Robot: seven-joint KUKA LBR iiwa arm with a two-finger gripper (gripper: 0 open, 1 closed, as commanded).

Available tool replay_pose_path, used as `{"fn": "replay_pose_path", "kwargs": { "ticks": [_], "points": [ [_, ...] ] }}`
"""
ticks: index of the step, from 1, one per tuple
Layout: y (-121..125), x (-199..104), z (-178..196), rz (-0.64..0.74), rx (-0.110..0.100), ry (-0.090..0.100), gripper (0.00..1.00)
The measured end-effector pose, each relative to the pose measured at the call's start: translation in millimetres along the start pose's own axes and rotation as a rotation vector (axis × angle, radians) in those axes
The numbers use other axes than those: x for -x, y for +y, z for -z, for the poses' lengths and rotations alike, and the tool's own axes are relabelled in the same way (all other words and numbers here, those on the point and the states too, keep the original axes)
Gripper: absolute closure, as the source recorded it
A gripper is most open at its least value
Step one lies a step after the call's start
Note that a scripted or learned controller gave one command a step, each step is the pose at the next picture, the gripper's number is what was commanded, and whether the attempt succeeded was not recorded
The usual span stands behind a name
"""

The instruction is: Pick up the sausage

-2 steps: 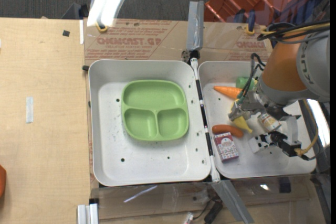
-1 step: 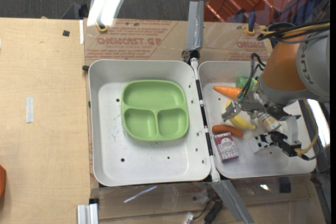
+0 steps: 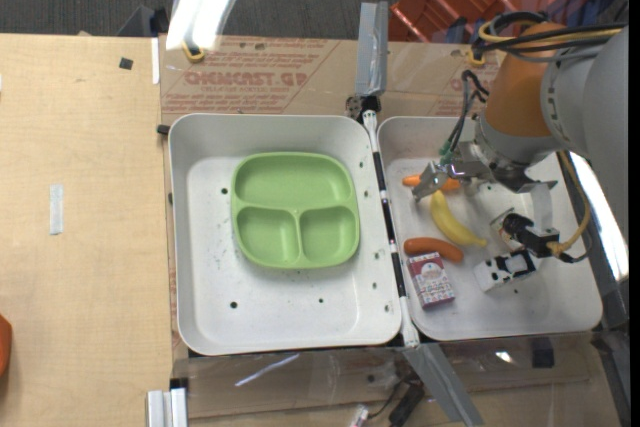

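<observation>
1. Jaws [image 3: 437, 180]: whether they stand wide or narrow I cannot tell; they hang over the banana's [image 3: 455, 220] top end, beside the carrot [image 3: 425, 180].
2. Sausage [image 3: 434, 248] lies just below the banana, nearly touching it and the red box [image 3: 431, 278]; a descent there could snag either.
3. Closing now would likely catch the banana instead.
</observation>
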State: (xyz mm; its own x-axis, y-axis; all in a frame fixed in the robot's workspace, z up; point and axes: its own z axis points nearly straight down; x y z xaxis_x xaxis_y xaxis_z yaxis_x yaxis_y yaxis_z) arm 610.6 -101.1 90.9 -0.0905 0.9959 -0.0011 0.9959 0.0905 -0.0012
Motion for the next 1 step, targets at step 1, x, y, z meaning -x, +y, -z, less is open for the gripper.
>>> {"fn": "replay_pose_path", "kwargs": {
  "ticks": [1],
  "points": [
    [-65.7,-6.9,3.3,0.035,-0.002,0.001,0.00]
  ]
}}
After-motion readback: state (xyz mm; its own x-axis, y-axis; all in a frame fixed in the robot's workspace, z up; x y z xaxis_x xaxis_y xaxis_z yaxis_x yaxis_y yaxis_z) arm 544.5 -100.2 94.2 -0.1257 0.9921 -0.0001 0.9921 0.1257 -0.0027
